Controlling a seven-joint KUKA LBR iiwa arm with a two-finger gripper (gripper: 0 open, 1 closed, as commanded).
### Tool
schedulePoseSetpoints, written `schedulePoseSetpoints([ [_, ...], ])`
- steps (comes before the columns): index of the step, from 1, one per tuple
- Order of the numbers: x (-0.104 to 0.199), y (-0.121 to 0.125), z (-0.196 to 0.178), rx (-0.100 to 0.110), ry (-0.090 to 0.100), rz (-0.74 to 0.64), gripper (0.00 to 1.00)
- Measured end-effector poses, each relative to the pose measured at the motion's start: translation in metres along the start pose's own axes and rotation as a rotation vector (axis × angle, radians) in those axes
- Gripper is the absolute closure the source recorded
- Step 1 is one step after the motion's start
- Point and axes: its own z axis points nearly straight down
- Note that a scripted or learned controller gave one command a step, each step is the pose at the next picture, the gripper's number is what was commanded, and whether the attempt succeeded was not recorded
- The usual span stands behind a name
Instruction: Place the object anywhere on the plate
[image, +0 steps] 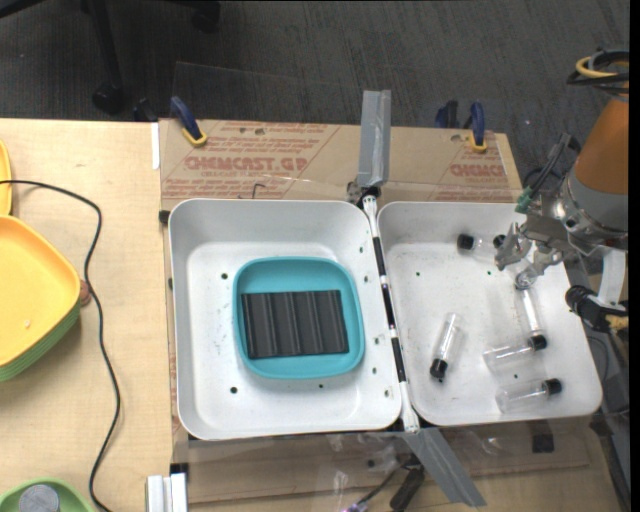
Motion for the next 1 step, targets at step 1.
schedulePoseSetpoints([
  [1,0.0000,0.0000,0.0000,0.000,0.000,0.000,0.00],
])
